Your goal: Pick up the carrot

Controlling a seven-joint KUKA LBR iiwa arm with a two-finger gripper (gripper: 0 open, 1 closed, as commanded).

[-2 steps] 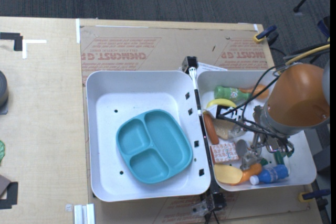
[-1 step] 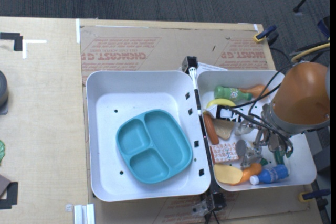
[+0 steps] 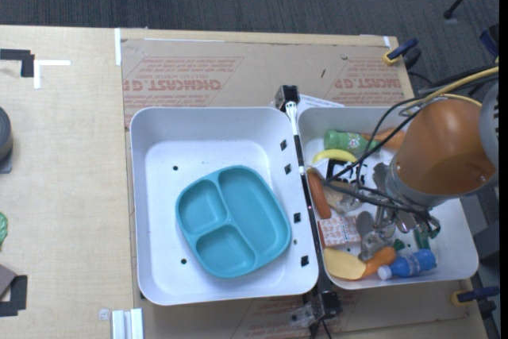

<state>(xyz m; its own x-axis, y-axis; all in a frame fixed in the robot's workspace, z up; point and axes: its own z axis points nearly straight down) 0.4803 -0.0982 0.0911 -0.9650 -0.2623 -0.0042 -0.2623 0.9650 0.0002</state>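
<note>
Item: left bin [image 3: 151, 139] — I logged one blue divided plate [image 3: 232, 220] lying in it, well apart from the work

Item: right bin [image 3: 464, 254] — crowded; I counted a green packet [image 3: 343, 141] at the far wall, a banana [image 3: 332, 157] just beside it, a sausage [image 3: 319, 194] along the left wall, a printed sachet [image 3: 337, 233], a yellow slice [image 3: 343, 264] at the near edge, and a small bottle [image 3: 409, 264] with a blue label

Item: carrot [image 3: 381, 258] — short orange piece at the near side of the right bin, between the yellow slice and the bottle, touching or almost touching both

Item: gripper [image 3: 370, 244] — it hung low over the carrot's left end, the arm's orange band [image 3: 440, 147] above it; I could not tell whether it was spread or closed, nor whether it had the carrot

Handling note, my judgement: the step in hand was the grasp itself. I reckoned it wanted the pinch centred across the carrot's width, clear of slice and bottle, then a straight slow lift, since a glancing close could roll it away
</note>
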